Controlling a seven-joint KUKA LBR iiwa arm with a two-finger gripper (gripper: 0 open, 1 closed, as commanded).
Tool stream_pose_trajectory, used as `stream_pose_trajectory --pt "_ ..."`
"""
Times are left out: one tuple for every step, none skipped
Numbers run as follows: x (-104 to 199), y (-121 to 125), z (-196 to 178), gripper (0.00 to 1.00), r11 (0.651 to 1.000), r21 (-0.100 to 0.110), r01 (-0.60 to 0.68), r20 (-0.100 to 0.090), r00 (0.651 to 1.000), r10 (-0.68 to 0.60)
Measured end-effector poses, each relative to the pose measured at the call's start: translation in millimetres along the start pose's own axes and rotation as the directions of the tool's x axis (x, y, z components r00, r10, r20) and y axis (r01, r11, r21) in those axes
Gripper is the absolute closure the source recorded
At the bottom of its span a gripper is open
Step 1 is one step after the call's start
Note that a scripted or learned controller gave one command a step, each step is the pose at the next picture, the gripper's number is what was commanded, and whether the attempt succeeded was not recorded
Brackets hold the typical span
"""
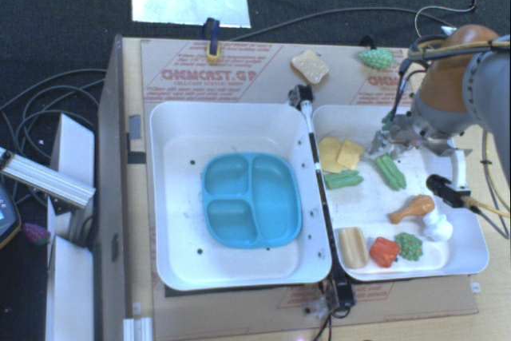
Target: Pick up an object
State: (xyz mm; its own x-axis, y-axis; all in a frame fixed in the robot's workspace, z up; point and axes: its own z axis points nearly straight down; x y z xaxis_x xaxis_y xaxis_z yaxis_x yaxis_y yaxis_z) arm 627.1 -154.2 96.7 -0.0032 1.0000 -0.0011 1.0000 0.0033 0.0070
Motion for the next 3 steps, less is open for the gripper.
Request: stream_pose_trajectory --pt "79.4 -0.6 -89.4 1.00 1.000 0.001 0.002 -0.002 1.000 -0.002" --pt "78.4 -1.4 -88.4 0.00 1.000 0.004 0.000 -0.001 1.000 0.000" --pt "66.0 8.3 0.0 0.00 1.000 0.008 -0.002 -0.001 1.000 0.002"
